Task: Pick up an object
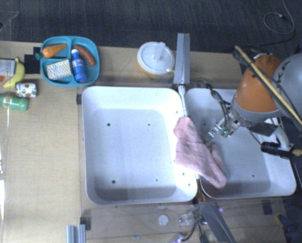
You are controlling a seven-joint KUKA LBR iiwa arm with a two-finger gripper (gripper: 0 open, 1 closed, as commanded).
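The pink cloth (197, 152) lies draped over the divide between the two bins, one end in the left bin (130, 146), the rest spilling into the right bin (252, 176). The end effector (217, 134) hangs over the right bin, just right of the cloth's upper part, close beside it. Whether it grips anything, I cannot tell.

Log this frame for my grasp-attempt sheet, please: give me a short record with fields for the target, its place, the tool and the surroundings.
target: pink cloth
place: draped over the divider between the left bin and the right bin
tool: tool over the right bin, just right of the cloth
grasp: cloth not visibly held
surroundings: blue tray of toy food and a white lidded cup beyond the bins
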